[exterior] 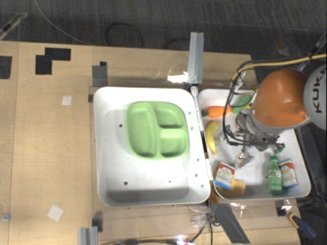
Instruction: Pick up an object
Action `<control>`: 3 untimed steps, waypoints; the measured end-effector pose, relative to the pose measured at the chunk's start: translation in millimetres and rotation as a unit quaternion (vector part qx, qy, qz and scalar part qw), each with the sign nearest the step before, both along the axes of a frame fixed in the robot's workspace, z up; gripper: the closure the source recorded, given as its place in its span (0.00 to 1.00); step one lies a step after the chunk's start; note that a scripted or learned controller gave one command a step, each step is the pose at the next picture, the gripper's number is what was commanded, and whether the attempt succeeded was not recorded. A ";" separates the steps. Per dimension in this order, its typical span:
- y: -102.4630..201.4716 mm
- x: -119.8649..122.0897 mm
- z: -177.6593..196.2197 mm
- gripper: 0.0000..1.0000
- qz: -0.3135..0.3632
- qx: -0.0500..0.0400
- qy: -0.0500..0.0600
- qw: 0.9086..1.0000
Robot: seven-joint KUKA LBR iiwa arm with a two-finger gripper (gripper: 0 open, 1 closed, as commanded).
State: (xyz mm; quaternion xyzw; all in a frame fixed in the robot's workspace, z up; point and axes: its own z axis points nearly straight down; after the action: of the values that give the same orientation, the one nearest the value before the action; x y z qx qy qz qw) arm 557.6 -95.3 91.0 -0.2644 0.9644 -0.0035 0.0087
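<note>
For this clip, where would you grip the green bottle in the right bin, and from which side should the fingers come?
The green bottle lies near the right bin's front right corner, beside a small carton. Its body, below the narrower neck, looks like the best part to grip. Come from above, probably with fingers closing across its width; the carton crowds its right side, so clearance there looks tight.

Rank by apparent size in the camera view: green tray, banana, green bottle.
1. Green tray, by far the largest.
2. Banana and green bottle look alike; the banana is partly hidden, so unranked.

Light wooden bench (46, 152) carries two shallow white bins side by side: left bin (110, 188), right bin (301, 180).
</note>
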 end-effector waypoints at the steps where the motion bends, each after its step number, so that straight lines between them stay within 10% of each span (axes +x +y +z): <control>1: 2.6 24.6 -0.3 0.00 -0.004 -0.001 0.001 1.000; 2: 0.5 58.8 -0.6 0.00 0.088 -0.005 0.003 0.996; 3: 8.4 -11.7 0.2 0.00 0.079 -0.001 0.001 0.997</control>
State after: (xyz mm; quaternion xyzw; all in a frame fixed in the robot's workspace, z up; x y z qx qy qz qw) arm 545.9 -86.9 91.2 -0.3400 0.9404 -0.0033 0.0082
